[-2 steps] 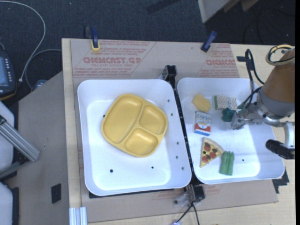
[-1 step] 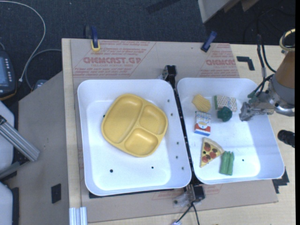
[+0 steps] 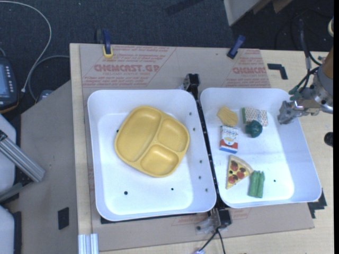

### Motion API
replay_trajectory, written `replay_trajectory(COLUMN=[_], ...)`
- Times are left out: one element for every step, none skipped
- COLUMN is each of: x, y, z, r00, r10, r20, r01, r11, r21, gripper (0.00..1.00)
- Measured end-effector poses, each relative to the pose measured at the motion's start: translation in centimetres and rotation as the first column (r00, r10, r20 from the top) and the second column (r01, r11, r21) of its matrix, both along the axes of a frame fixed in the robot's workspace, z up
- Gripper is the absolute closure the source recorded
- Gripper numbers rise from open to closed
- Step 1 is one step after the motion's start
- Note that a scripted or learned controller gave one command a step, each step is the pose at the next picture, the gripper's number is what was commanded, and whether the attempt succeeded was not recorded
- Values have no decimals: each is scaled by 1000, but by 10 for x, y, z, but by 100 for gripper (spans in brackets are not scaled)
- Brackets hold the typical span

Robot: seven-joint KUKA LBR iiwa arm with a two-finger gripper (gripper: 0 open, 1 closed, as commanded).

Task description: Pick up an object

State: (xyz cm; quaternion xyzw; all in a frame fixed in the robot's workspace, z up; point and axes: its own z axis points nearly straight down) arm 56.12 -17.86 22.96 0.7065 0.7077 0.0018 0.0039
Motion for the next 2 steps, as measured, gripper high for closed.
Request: replay_trajectory(x=[1, 21], y=[0, 46], z=[41, 36], r00=[1000, 1000], r10=[0, 4], r20=[-2, -5], r01=[0, -4], r11=[1000, 1000], r21=[0, 3], gripper=[100, 100])
